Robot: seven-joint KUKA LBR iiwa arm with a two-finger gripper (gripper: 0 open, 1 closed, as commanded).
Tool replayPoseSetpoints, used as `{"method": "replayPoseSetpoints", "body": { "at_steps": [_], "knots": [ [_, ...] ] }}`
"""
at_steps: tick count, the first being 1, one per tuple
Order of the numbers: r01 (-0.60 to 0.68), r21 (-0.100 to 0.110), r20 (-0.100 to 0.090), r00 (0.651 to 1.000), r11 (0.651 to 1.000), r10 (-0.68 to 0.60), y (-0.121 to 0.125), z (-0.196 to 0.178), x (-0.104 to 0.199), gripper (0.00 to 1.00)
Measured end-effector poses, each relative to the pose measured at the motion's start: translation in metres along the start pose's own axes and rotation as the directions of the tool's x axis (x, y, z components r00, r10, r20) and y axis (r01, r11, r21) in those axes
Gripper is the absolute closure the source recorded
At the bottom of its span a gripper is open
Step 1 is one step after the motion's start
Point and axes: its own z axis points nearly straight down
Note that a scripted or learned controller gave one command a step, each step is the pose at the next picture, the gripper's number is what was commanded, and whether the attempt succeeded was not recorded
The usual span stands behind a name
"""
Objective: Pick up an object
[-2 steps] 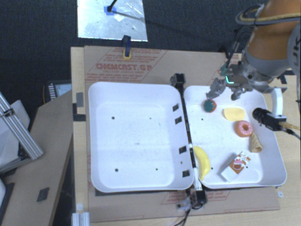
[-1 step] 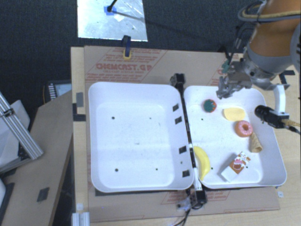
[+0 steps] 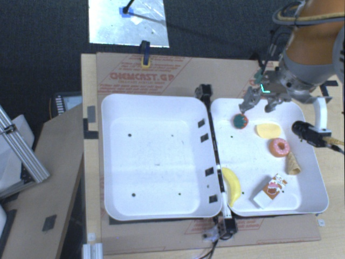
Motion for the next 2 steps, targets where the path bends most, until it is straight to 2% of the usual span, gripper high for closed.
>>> {"method": "replayPoseSetpoints", "body": {
  "at_steps": [1,2],
  "knots": [
    [0.005,-0.004,0.000,1.000,1.000,-0.005,0.0009,-0.0112,0.0001,1.00],
    [0.005,-0.003,0.000,1.000,1.000,-0.005,0.0008,-0.0108,0.0001,0.00]
  ]
}}
